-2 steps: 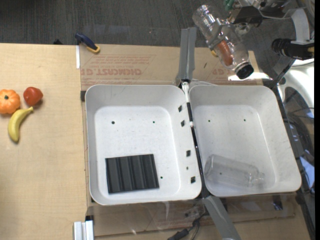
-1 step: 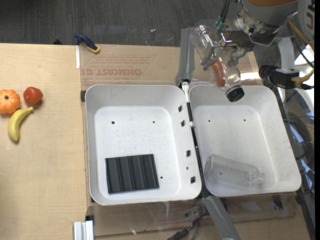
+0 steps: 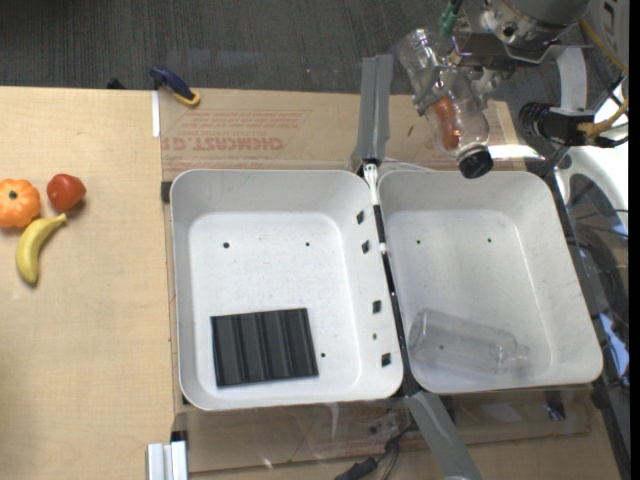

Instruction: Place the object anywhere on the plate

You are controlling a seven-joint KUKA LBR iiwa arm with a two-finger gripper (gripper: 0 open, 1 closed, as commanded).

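A black ridged plate (image 3: 264, 345) lies flat in the front of the left bin (image 3: 190, 268). My gripper (image 3: 447, 86) hangs above the back rim of the right bin (image 3: 560, 268), shut on a clear plastic bottle (image 3: 458, 120). That bottle is tilted, with something reddish inside and its black cap (image 3: 475, 162) pointing down and to the right. A second clear bottle (image 3: 465, 344) lies on its side in the front of the right bin.
Toy fruit sits on the wooden bench at the far left: an orange (image 3: 18, 204), a red fruit (image 3: 66, 192) and a banana (image 3: 35, 249). A blue and yellow clamp (image 3: 175, 85) lies behind the left bin on cardboard (image 3: 250, 133).
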